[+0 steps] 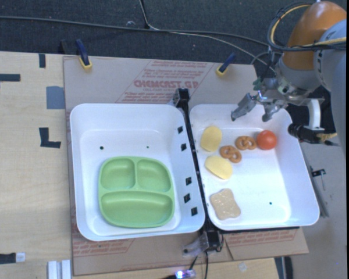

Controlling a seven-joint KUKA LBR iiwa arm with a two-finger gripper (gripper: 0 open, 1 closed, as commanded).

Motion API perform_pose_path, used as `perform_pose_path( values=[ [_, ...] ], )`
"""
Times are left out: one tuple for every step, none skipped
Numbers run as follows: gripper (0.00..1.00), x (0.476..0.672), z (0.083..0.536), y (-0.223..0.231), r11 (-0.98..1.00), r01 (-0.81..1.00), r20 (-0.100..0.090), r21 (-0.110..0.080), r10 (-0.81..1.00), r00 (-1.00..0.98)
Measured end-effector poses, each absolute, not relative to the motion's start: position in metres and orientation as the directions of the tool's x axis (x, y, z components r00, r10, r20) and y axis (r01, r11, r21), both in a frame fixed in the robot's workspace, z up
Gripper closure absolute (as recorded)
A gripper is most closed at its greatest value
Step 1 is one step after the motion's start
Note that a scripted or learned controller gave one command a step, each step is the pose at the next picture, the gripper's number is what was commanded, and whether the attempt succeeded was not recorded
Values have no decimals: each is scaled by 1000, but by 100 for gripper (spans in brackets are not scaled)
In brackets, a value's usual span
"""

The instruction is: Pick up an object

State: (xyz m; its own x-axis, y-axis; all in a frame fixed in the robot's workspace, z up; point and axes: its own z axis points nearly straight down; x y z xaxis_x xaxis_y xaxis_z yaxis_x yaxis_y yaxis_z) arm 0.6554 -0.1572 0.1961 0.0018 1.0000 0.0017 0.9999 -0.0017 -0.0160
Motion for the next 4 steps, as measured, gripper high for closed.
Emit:
perform_pose_path(
  values=[
    [0, 658, 206, -157, 2, 1000, -1, -2, 1000, -2],
    [0, 656, 162, -155, 2, 1000, -1, -5, 1000, -2],
    [0, 653, 117, -158, 1, 1000, -1, -6, 1000, -1],
    [0, 653, 83, -158, 3, 1000, -2, -1, 1000, -3]
  ],
)
